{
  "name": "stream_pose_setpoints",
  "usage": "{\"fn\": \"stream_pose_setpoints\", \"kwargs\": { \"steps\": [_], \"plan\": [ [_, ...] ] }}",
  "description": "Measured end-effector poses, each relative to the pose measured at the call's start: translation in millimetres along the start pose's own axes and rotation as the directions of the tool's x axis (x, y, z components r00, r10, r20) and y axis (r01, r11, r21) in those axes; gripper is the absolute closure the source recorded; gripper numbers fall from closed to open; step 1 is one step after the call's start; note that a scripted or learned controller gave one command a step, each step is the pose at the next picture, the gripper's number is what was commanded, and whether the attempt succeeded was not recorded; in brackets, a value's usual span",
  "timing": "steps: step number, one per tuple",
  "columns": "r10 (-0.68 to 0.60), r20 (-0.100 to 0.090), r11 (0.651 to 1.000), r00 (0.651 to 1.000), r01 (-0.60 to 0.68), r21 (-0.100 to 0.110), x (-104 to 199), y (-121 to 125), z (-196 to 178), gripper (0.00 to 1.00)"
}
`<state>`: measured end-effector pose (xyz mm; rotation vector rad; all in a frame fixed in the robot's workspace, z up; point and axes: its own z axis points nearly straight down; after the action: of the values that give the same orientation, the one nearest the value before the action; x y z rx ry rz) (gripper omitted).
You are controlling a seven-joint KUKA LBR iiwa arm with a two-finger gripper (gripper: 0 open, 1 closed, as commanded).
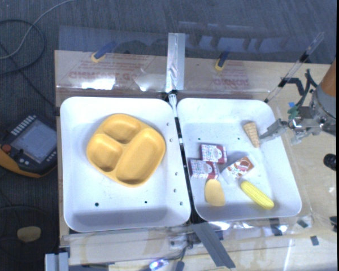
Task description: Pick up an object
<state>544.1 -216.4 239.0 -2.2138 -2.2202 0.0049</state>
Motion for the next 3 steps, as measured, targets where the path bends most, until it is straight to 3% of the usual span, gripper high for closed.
{"fn": "stream_pose_setpoints", "kwargs": {
  "steps": [1,2,3],
  "plan": [
    [0.063,0.000,0.998,0.998,-0.063,-0.001,26.9,-13.2,130.2,0.00],
    [-0.026,0.008,0.999,1.000,0.026,-0.028,29.5,-50.9,149.2,0.00],
    [0.049,0.011,0.999,0.999,-0.049,-0.021,51.0,-40.1,149.6,0.00]
  ]
}}
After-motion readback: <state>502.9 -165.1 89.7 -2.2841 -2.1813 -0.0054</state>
